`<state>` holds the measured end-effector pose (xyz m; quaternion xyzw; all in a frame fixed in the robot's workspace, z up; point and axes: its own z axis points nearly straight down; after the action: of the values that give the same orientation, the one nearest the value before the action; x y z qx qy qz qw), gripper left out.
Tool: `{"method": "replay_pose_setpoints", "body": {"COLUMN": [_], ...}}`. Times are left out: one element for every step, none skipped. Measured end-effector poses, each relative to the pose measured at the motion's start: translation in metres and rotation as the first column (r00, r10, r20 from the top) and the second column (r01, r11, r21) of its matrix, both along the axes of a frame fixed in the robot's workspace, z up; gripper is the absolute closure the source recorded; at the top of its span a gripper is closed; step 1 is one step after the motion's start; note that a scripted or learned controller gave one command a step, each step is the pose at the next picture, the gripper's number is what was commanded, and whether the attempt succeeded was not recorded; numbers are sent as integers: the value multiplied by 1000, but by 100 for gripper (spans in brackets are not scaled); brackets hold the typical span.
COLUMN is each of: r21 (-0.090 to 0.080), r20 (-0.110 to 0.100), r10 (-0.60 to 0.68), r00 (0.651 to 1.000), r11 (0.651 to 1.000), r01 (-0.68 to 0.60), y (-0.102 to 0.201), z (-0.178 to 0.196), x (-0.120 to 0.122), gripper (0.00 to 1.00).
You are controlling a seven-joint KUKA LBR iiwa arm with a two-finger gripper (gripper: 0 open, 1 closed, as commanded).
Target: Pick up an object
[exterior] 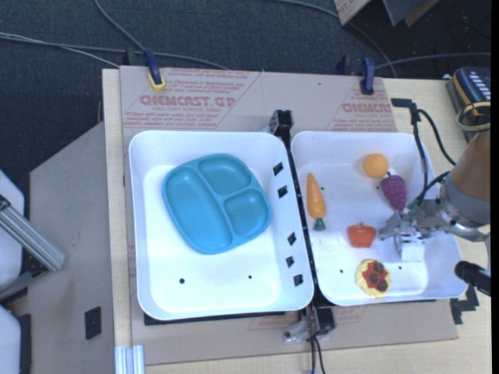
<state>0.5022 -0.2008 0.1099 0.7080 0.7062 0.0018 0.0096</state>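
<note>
Reaching in low over the right bin [343, 150], the gripper [405, 232] sits between the purple grape bunch and the pizza slice; whether it is released or clenched cannot be told from this slanted view, and nothing is seen lifted in it.

Progress, as judged: pick not yet done. All items lie on the bin floor; the approach looks made, the grasp and lift remain.

Items, taken outward from the gripper:
- Red tomato-like piece [361, 234]: just beside the gripper, toward the divider; small, rounded, glossy red-orange. Judged the likeliest target, though this is uncertain.
- Grape bunch [394, 191]: just above the gripper; dark purple, elongated, tapering.
- Pizza slice [373, 276]: just below the gripper, near the bin's front wall; yellow with dark red toppings.
- Orange [375, 165]: beyond the grapes; small, round.
- Carrot [315, 199]: well apart from the gripper, along the divider; orange with green tip.
- Blue divided plate [217, 202]: farthest off, in the left bin [148, 209]; three compartments.

Both bins rest on the table [203, 96].
</note>
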Motion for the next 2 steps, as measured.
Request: {"method": "replay_pose_setpoints", "body": {"r21": [11, 9], "r20": [-14, -9], "r10": [2, 3], "r00": [1000, 1000], "r11": [1000, 1000], "r01": [-1, -3], "y": [4, 2], "z": [4, 68], "x": [-3, 0], "gripper": [100, 100]}}
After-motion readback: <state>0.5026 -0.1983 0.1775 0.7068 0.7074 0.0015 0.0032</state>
